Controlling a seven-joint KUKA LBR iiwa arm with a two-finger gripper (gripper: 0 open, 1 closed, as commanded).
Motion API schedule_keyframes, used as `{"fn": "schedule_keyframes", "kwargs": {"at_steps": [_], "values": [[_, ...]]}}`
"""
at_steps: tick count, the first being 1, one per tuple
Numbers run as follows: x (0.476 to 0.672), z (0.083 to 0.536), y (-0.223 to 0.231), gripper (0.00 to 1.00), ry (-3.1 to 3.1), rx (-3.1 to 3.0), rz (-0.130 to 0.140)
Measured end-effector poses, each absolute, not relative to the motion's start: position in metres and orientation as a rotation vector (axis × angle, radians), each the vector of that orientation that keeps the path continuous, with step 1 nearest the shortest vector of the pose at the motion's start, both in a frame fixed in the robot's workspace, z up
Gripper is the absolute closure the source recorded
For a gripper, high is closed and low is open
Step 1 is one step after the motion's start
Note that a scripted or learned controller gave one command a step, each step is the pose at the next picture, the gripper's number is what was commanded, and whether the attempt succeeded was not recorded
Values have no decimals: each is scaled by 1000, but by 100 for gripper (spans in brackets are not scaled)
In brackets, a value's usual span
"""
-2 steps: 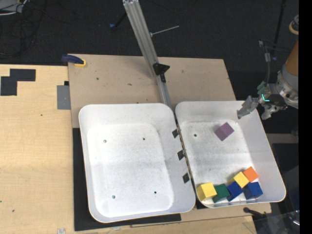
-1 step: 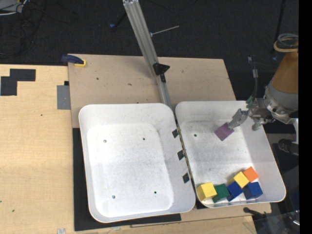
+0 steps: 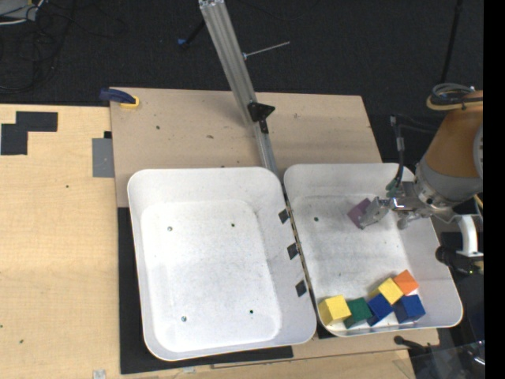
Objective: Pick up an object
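My gripper [image 3: 388, 205] is low in the right bin [image 3: 347, 181], at about 3 o'clock of its floor, and a small purple block [image 3: 361, 212] sits just at its tip; I cannot tell if the block is really between the fingers or only beside them, so I do not call it held. I judge this block to be light and stiff, with flat faces, a little smooth, so it may slip or turn if I press on a corner; the best hold is on two opposite flat sides, near its middle. It stands alone on the bare floor, well apart from the walls, so there is open room all around it and straight up. At 5 o'clock in the same bin, a group of blocks lies against the near rim: a yellow block [image 3: 334, 307], a green block [image 3: 357, 312], blue blocks [image 3: 409, 309] and an orange block [image 3: 405, 280], touching each other, harder to take. The left bin [image 3: 207, 259] is at 9 o'clock, across the divider, and a metal pole [image 3: 233, 63] leans in at 12 o'clock, away from my path
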State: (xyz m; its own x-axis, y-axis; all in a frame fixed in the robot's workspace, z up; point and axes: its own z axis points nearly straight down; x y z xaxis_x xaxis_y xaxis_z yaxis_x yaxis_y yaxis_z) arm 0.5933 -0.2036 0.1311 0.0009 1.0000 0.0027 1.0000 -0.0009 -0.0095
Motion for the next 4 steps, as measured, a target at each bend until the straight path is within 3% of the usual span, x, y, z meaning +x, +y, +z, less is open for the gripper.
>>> {"fn": "schedule_keyframes", "kwargs": {"at_steps": [1, 2, 4], "values": [[594, 90, -203, 0, -2219, -2222, 1], [594, 101, -204, 100, -2213, -2227, 1], [596, 187, -204, 100, -2224, -2222, -2]]}}
